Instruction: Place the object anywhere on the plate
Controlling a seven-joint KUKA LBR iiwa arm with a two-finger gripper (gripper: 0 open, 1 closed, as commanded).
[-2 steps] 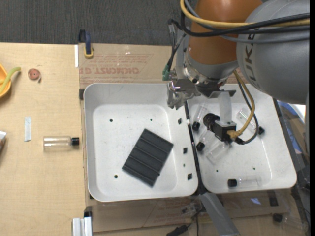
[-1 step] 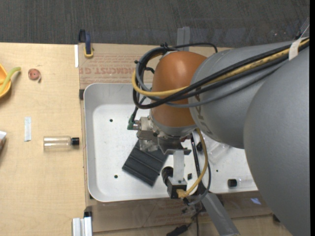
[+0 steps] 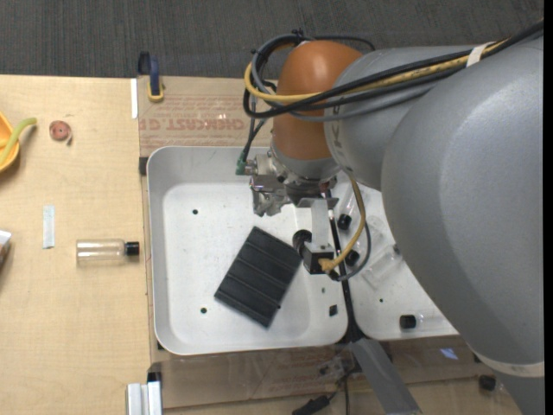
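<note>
Wrist and gripper hang over the upper middle of the white bin at the view's left. The grey arm reaches across from the right and covers much of the neighbouring bin. From this high angle the orange band hides most of the tool, so whether the gripper is apart or together cannot be told, and nothing can be seen clamped in it.

A black ribbed panel lies flat on the bin floor just below and left of the gripper, turned on a diagonal with one corner towards the bin's near wall. It looks apart from the gripper rather than touched by it. Judging from the task, this panel is the likeliest thing in play, though whether it is the object to carry or serves as the plate is unclear. Its loose diagonal lie suggests nothing fixes it in place, and its low, flat shape would make an edge pinch awkward.

A small black piece sits in the neighbouring bin. A clear bottle with a black cap lies on the wooden surface, well apart from the bins and so likely not involved.
</note>
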